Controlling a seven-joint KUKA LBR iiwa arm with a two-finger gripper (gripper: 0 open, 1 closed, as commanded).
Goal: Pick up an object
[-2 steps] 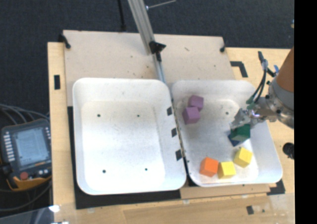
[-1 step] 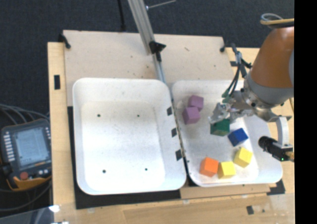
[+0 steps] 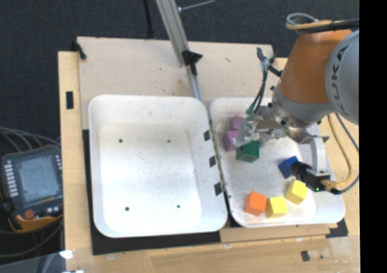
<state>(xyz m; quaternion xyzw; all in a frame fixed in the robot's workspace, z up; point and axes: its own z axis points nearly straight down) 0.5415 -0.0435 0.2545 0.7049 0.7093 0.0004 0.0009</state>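
Note:
My gripper [image 3: 254,135] hangs over the upper left part of the right bin [image 3: 329,208], under the grey and orange arm. A dark green block [image 3: 248,153] sits directly under and in front of it, touching or nearly touching the gripper's tip; I cannot make out whether it is gripped. Two purple pieces [image 3: 232,133] lie just left of the gripper, near the bin's left wall. A blue block [image 3: 288,165] lies to the right of the green one. An orange block [image 3: 255,203] and two yellow blocks [image 3: 277,206] [image 3: 297,191] lie along the bin's front.
The left bin [image 3: 151,163] stands beside the right one, its wall close to the purple pieces. A slanted metal rail [image 3: 175,27] reaches down to the bins' back edge. Cables run along the arm's right side.

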